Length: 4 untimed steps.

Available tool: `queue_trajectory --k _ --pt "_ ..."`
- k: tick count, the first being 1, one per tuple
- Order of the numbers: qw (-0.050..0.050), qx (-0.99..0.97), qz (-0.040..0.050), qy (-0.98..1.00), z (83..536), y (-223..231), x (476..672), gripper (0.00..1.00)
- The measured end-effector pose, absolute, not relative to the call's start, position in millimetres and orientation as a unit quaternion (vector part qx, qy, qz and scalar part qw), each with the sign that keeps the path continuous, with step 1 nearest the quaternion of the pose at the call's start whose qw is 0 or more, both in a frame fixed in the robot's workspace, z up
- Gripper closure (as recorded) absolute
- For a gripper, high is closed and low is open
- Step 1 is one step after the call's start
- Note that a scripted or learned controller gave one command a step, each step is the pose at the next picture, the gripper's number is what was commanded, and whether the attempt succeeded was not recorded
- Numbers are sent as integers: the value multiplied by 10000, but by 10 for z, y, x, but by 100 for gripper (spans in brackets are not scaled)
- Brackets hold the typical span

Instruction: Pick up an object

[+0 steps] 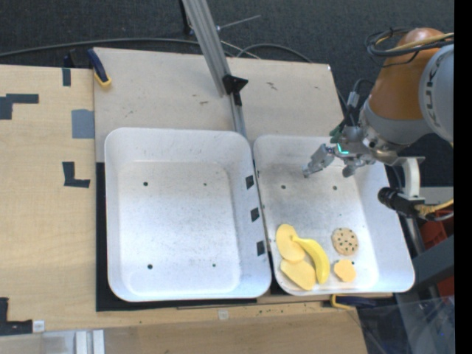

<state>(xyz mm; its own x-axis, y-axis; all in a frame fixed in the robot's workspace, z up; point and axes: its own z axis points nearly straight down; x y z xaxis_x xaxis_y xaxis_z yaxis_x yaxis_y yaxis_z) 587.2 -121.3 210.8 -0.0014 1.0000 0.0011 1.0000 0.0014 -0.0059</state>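
My gripper (330, 165) hangs over the far part of the right bin (380, 231), its two fingers spread apart with nothing between them. Near the bin's front edge lie several toy foods: a yellow banana (316, 257), a yellow rounded piece (288, 243) touching it, a yellow wedge (299, 273), a round speckled cookie (344, 240) and a small orange piece (344, 271). All of them sit well in front of the gripper, apart from it.
The left bin (177, 209) sits beside the right one, with black clips (254, 214) along the shared wall. A grey metal bar (210, 39) slants down to the bins' far edge. The arm's grey and orange body (413, 80) stands at the right.
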Motion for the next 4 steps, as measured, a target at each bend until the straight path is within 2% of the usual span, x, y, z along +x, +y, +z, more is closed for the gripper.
queue_trajectory --k 1,3,4 --pt "5 -7061 4 -7081 2133 -1214 5882 0" --pt "22 -7065 23 -7077 1209 -1081 5846 0" --pt "0 -7063 11 -7079 875 -1077 5843 0"
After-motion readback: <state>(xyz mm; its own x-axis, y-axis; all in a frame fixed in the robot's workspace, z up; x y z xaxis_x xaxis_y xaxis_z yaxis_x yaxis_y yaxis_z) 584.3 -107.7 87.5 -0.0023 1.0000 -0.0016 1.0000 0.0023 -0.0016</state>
